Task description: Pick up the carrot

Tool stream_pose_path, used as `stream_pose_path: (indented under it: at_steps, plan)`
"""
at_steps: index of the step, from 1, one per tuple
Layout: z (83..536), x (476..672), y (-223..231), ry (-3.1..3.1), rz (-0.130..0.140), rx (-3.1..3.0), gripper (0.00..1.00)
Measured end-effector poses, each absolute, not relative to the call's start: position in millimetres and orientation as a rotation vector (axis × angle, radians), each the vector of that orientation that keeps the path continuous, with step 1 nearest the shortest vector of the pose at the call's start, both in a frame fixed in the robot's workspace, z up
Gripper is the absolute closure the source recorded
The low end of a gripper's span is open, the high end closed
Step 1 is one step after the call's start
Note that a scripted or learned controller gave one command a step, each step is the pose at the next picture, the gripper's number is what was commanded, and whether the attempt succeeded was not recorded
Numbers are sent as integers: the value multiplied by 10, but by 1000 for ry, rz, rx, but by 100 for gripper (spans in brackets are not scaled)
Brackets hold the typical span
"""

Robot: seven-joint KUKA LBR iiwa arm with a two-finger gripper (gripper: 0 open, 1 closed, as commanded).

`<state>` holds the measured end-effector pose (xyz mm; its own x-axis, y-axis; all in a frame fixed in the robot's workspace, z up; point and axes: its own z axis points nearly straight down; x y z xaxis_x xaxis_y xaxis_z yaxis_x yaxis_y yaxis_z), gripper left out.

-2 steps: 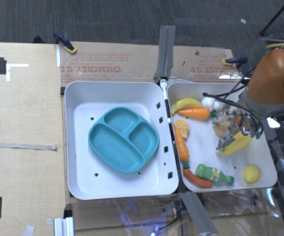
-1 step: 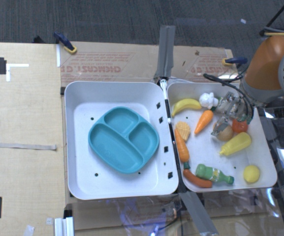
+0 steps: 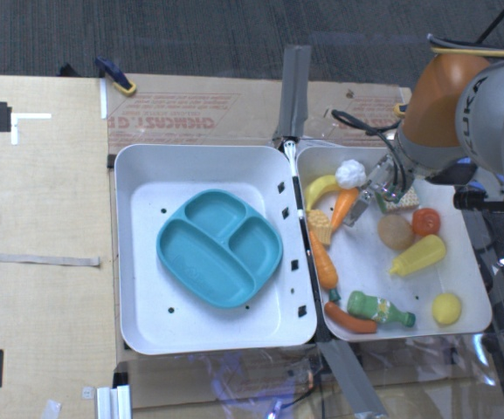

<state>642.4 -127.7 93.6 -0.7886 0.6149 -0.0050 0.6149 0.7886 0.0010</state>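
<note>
Dark carpet runs behind a pale wooden worktop [image 3: 42, 234] that carries two shallow white bins side by side. Taking the right bin [image 3: 470, 269] as the landmark: the left bin [image 3: 134, 260] touches its left wall and holds a blue divided plate [image 3: 220, 248]. Over the right bin's upper right corner hangs the grey arm [image 3: 487, 112] with its orange band, and its claw [image 3: 381, 190] sits low in the bin's upper middle; whether it is clenched or released cannot be told. Along the bin's left wall lies a long carrot [image 3: 323, 263], with a second, smaller carrot [image 3: 344, 206] slanting just left of the claw, beside a banana [image 3: 320, 189] and a white cauliflower-like piece [image 3: 350, 174]. Near the bin's centre are a tan potato [image 3: 395, 232], a tomato [image 3: 425, 222] and a yellow squash [image 3: 418, 256]. Along its lower wall lie a green bottle [image 3: 379, 309], a red chilli [image 3: 349, 320] and a lemon [image 3: 446, 308].
</note>
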Motion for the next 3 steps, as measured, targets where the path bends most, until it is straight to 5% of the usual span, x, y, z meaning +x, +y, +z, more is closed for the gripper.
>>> stream_pose_path:
  at_steps: [1, 2, 3]
  plan:
    - [929, 5968, -1011, 2951, -1, 1071, 0]
    - [1031, 5980, -1013, 2948, -3, 1066, 100]
    - [1925, 5798, -103, 2939, 2, 1099, 100]
